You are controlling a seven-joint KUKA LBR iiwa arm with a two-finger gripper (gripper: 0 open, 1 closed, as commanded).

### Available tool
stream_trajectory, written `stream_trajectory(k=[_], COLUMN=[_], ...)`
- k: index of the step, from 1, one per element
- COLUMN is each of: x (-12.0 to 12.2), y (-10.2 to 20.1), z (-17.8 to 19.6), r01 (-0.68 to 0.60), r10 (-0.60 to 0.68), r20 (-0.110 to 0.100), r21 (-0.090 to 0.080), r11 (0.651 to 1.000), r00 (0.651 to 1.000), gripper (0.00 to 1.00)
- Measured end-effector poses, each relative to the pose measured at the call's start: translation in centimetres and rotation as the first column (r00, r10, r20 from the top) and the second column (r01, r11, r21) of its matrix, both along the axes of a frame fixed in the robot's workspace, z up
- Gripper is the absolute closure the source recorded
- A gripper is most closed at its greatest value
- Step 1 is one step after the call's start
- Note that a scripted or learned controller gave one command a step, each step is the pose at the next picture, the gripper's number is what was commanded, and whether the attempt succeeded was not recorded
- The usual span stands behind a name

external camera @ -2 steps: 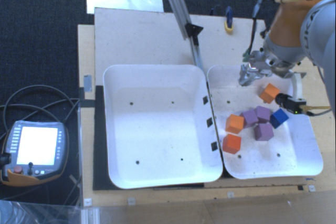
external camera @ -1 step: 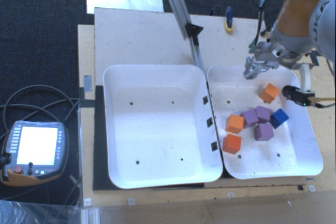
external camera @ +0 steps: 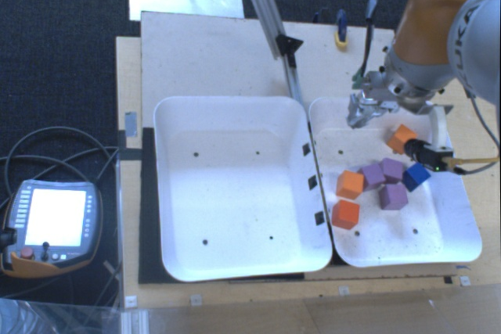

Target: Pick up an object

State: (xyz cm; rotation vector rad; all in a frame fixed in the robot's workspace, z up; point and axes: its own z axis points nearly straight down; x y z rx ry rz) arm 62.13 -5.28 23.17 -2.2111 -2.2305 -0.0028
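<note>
- 2 shallow white bins were seen side by side on the bench: the left bin (external camera: pixel 180 168) and the right bin (external camera: pixel 462 235).
- The arm (external camera: pixel 438 27), grey with an orange band, was extended in from the right, above the far part of the right bin.
- The gripper (external camera: pixel 362 112) was positioned over the far left corner of the right bin, just beside the divide between the bins.
- How far the gripper was open could not be told, and no object was seen in its grasp.
- 6 blocks were found in the right bin, all well apart from the gripper.
- An orange block (external camera: pixel 402 138) lay nearest the arm, toward the far right of the bin.
- A blue block (external camera: pixel 416 176) was set just beside 2 purple blocks, one (external camera: pixel 391 170) touching another (external camera: pixel 373 175), with a 3rd purple block (external camera: pixel 393 196) in front of them.
- 2 more orange blocks were placed at the left of the cluster, one (external camera: pixel 350 184) behind the other (external camera: pixel 345 214).
- A teach pendant (external camera: pixel 51 227) rested on the floor at the left.
</note>
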Motion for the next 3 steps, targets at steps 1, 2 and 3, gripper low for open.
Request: stream_trajectory(k=[1,2,3], x=[-2.5,-4.8,-7.6], y=[5.3,9.9,14.7], z=[-0.9,-1.7,-0.3], r01=[-0.001,-0.001,-0.002], r10=[0.001,0.001,0.002], r20=[-0.002,-0.003,-0.001], r21=[0.001,0.0,0.001], r11=[1.0,1.0,1.0], r00=[1.0,1.0,1.0], gripper=[1.0,1.0,1.0])
